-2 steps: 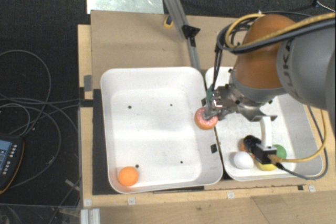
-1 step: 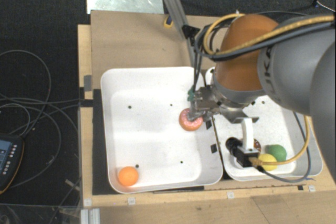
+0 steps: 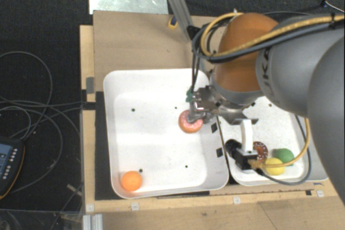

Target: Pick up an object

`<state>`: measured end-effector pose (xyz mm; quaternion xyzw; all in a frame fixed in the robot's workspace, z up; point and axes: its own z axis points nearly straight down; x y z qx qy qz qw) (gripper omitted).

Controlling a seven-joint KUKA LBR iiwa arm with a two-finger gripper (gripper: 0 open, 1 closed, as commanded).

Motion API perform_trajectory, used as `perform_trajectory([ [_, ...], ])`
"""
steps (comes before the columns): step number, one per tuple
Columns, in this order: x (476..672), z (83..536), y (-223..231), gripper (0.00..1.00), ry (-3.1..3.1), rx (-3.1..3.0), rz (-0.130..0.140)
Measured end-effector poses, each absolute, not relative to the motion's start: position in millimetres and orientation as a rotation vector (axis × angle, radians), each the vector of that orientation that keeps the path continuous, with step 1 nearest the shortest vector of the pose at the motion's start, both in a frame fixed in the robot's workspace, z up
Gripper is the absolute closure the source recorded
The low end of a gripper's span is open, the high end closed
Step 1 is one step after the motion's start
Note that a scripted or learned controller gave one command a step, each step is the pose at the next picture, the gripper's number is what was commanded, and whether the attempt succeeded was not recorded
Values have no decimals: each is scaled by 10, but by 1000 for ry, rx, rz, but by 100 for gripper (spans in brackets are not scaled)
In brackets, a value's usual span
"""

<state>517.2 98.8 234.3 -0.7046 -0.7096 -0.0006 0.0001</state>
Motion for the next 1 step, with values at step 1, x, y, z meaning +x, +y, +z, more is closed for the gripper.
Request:
perform_trajectory([
  [1,5172,2345,982,0,-2227,-2215,-2],
])
